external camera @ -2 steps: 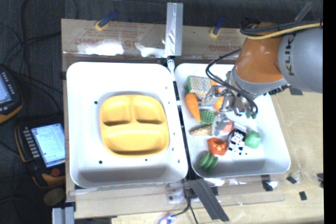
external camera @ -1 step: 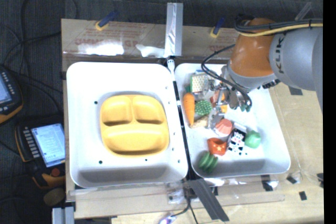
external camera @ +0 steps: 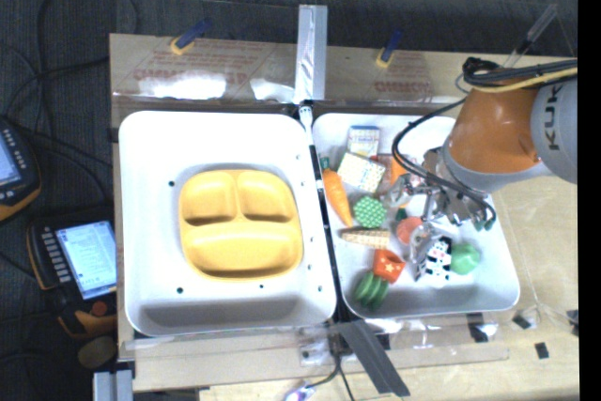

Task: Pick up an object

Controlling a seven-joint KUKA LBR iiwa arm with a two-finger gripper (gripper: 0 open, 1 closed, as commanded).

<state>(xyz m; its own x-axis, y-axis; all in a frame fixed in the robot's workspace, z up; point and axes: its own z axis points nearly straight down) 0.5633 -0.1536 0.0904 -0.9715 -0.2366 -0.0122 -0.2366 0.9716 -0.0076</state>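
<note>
my gripper (external camera: 424, 219) hangs low over the middle of the right bin (external camera: 502, 291), among the toys heaped there. whether it is parted or closed, or has hold of anything, i cannot tell. just beside it lie a red-orange ball (external camera: 408, 228), a black-and-white die (external camera: 437, 258) and a green toy (external camera: 464, 257) toward the bin's right edge. a carrot (external camera: 336, 194) lies along its left edge, a corn cob (external camera: 364, 238) near the middle. the left bin (external camera: 150, 296) carries a yellow divided tray (external camera: 240, 221).
</note>
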